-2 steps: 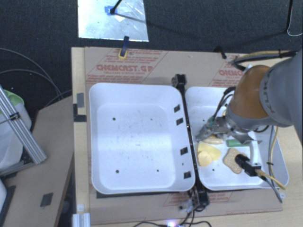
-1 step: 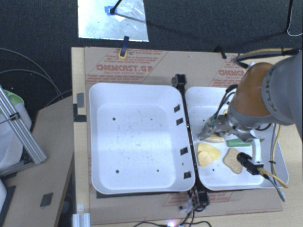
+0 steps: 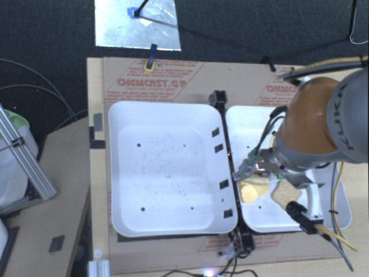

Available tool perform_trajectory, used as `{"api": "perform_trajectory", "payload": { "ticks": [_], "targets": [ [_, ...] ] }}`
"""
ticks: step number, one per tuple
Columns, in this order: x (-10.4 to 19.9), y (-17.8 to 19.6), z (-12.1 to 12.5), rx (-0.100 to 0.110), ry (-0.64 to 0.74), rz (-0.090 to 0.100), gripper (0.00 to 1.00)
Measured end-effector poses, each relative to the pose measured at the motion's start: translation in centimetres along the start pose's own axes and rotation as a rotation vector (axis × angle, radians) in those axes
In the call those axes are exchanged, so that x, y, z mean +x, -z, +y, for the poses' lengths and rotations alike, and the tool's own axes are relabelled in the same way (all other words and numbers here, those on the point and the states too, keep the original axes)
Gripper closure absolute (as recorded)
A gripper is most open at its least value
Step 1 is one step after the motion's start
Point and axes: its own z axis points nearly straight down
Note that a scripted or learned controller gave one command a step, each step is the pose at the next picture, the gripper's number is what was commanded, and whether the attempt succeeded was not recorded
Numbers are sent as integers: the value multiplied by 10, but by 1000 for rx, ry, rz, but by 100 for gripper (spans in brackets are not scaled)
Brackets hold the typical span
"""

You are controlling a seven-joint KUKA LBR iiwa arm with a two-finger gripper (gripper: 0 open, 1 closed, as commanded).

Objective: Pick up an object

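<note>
In the right bin (image 3: 245, 123) a pale yellow rounded object (image 3: 250, 193) lies near the bin's left wall. A tan, rough-looking object (image 3: 283, 195) lies just to its right. My gripper (image 3: 247, 170) hangs low over the bin's left side, directly above and slightly behind the yellow object. The grey arm with its orange band (image 3: 311, 117) reaches in from the right and hides much of the right bin's middle and back. Nothing can be made out between the gripper's tips.
The left bin (image 3: 167, 169) sits beside the right one, and their shared rim (image 3: 226, 160) carries several black clips. Both rest on a cardboard sheet (image 3: 173, 79). A shiny metal plate (image 3: 137, 16) lies on the dark floor behind.
</note>
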Motion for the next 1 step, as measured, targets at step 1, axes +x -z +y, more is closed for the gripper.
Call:
{"api": "perform_trajectory", "payload": {
  "ticks": [1],
  "targets": [
    [48,-5,69,-2,1,-2,100]
  ]
}}
